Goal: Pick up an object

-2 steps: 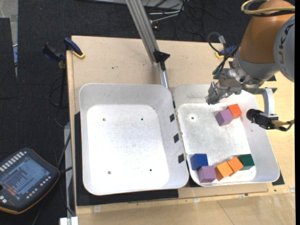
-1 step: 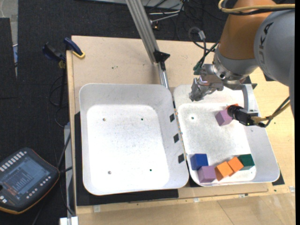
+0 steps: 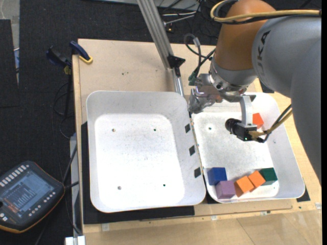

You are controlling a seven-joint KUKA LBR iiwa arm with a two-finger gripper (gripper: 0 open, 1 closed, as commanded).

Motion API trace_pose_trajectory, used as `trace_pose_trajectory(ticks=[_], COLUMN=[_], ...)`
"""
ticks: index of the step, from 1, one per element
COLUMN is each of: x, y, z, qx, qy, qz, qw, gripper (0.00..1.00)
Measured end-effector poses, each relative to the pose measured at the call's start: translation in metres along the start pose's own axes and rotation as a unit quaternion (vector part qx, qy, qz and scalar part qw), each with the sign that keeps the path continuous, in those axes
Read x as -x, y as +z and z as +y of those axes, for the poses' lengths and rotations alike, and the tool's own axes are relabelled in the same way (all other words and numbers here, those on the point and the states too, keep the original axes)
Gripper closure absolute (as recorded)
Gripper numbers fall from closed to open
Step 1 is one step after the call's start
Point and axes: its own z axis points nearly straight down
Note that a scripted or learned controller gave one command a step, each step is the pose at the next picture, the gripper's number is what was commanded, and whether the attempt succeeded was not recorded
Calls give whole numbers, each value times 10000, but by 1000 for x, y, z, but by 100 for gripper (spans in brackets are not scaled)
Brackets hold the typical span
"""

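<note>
The gripper [image 3: 198,102] hangs over the far left corner of the right bin [image 3: 289,163], by the wall it shares with the left bin [image 3: 97,137]; whether it is released or clenched I cannot tell. The things to pick lie apart from it: a blue block [image 3: 216,175], a purple block [image 3: 225,189], an orange block [image 3: 244,184] and a green block [image 3: 267,176] crowd the near edge, so it probably has to travel first.

Five small blocks lie in the right bin [image 3: 225,154].
A blue block [image 3: 216,175], purple block [image 3: 225,189], orange block [image 3: 244,184] and green block [image 3: 267,176] huddle along the near edge; a lone orange-red block [image 3: 257,119] sits well apart, toward the far side.
</note>
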Motion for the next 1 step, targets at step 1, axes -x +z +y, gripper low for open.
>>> trace_pose_trajectory(ticks=[1], x=[-58], y=[6], z=[13], qx=[20], qy=[-5], qz=[2], qw=[10000], gripper=[100])
